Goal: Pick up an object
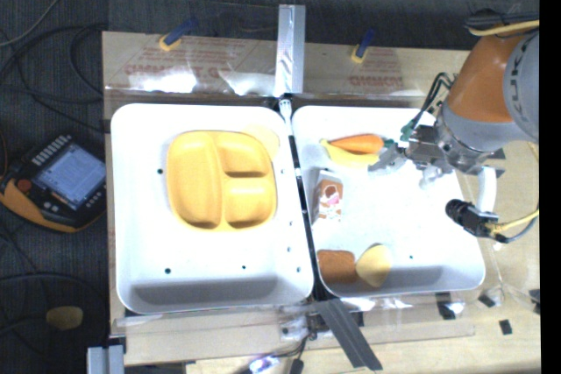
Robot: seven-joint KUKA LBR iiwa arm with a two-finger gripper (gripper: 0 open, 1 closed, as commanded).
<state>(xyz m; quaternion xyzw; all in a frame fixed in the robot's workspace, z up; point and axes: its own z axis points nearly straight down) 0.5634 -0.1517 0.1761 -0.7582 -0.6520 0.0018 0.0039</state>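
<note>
Four things sit in the right bin (456, 271): a carrot (358, 143) at the far left corner, a small packet (329, 198) below it, a brown block (336, 264) and a pale round piece (374, 264) at the near wall. Gripper (386, 158) hangs just right of the carrot's tip; whether its fingers are spread or pressed together, cannot tell. Carrot's long axis runs left-right, pointing at the gripper. Packet print too small to read. Left bin (140, 276) carries a yellow divided tray (223, 179).

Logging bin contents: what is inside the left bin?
The left bin holds a yellow divided tray. Whatever lies beneath the tray is covered.
</note>
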